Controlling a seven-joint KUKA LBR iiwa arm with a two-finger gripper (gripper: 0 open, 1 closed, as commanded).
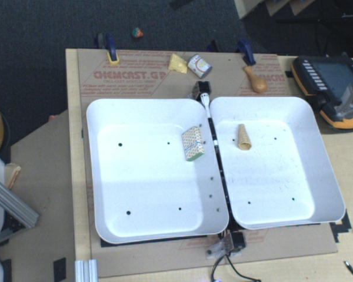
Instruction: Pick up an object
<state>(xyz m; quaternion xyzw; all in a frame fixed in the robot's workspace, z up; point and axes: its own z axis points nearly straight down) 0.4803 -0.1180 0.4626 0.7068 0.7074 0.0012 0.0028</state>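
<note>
**Supervisor:** What do you have on the camera view?

**Me:** I see the two white bins side by side. In the left bin (147, 216) a small patterned box (192, 143) lies near its right wall, on the far half. In the right bin (294, 198) a tan cone-shaped piece (243, 137) lies on the far half, towards the left wall. Behind the bins, on the board, there are a yellow wedge (177, 64), a small white carton (199, 66) and a wooden pear-shaped thing (256, 81).

**Supervisor:** How far is the pick?

**Me:** In my judgement nothing is lifted; both objects rest on the bin floors, so the whole grasp is left to do.

**Supervisor:** And the hand?

**Me:** I cannot tell if its fingers are apart or together. I can say only that nothing touches the box or the cone.
</note>
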